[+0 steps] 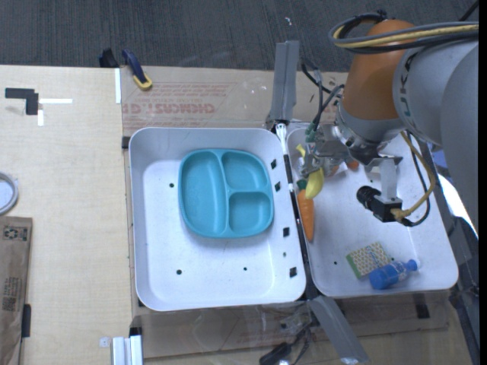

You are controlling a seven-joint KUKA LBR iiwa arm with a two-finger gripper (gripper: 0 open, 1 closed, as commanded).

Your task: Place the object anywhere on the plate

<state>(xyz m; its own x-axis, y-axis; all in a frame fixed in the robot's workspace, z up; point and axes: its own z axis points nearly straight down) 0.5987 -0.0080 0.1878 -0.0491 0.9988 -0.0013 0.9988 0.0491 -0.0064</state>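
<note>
A teal divided plate [226, 192] lies in the left white bin [152, 226]. My gripper [318, 149] hangs low over the upper left corner of the right bin [426, 226], beneath the orange-banded wrist. Just below it lie a yellow banana-like toy [312, 182] and an orange carrot [306, 214], both against the wall between the bins. The wrist and cables hide what lies directly under the gripper, and I cannot see that it holds anything.
A tan patterned pad [366, 258] and a small blue bottle [390, 274] rest near the right bin's front edge. A black cable fitting [377, 201] dangles over the middle of that bin. Cardboard [190, 97] lies behind the bins.
</note>
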